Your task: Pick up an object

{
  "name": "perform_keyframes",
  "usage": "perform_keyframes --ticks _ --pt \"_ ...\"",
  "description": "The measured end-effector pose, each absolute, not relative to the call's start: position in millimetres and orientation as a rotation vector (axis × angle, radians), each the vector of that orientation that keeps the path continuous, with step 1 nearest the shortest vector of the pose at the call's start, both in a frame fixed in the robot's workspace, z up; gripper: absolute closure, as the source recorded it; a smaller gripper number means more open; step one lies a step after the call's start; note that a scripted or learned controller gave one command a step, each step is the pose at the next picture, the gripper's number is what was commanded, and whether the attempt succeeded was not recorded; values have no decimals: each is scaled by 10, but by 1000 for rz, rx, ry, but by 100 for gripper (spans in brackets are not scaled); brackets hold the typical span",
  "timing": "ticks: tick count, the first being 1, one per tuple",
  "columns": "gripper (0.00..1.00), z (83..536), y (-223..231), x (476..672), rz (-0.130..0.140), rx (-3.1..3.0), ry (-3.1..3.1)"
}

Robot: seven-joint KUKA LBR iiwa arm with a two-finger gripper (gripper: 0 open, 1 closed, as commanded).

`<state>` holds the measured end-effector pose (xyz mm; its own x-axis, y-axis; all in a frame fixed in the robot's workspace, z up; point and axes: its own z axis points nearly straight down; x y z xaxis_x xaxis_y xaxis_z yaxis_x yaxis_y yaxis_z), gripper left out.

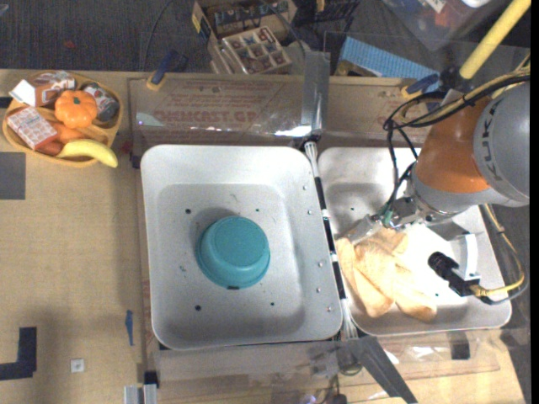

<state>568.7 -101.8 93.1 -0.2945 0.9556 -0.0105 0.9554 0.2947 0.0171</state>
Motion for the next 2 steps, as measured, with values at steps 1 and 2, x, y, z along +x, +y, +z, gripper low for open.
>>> perform_keyframes --ticks 1,2 --pt "100 1042 -1002 5701 21 1856 2512" --pt "0 1041 -1004 5700 21 1857 2512"
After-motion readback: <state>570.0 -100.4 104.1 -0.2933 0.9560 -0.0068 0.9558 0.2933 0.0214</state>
